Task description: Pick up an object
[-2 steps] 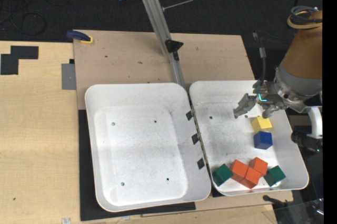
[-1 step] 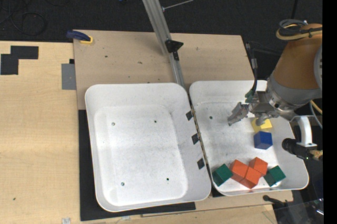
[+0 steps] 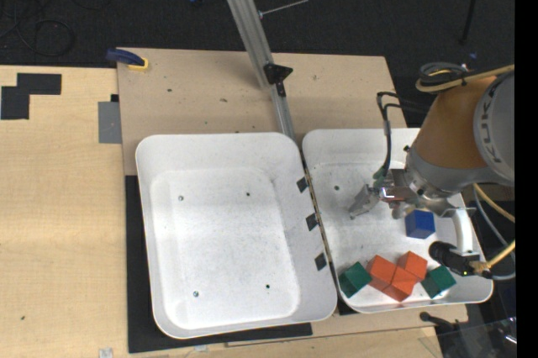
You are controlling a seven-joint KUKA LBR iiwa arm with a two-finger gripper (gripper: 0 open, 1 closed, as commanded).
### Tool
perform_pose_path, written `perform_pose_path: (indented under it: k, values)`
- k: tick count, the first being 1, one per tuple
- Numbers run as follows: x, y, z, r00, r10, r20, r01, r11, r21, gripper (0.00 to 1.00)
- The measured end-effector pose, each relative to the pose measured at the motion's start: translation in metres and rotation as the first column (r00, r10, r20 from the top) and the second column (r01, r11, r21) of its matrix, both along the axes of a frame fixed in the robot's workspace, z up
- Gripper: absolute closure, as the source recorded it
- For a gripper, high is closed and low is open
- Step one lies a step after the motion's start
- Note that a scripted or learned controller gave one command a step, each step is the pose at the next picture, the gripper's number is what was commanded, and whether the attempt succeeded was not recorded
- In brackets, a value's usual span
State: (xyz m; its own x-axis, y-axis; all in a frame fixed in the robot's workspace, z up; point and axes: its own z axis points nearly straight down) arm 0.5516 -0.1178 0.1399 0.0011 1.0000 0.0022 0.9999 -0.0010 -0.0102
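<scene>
Blocks [image 3: 395, 274] — orange, green — beside blue cube [image 3: 419, 223], below pincer [image 3: 370, 201].

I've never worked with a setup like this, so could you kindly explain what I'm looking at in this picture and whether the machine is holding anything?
This is one camera fixed above a bench, looking down at a slant. The grey and orange shape on the right is a robot arm, reaching in over the right bin. Its gripper, a two-fingered claw, hangs above that bin's floor with nothing visible between its fingers. In the same bin lie a blue block, orange blocks and two green blocks, gathered at the near edge. The left bin sits beside it. A metal rail leans behind them.
</scene>
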Motion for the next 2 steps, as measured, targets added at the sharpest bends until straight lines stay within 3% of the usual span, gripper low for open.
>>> perform_pose_path:
  k: [1,2]
  values:
    - [0.001,0.000,-0.049,1.000,-0.001,0.009,0.001,1.000,-0.001,0.00]
    - [0.000,-0.001,-0.038,1.000,-0.009,0.008,0.009,1.000,0.001,1.00]
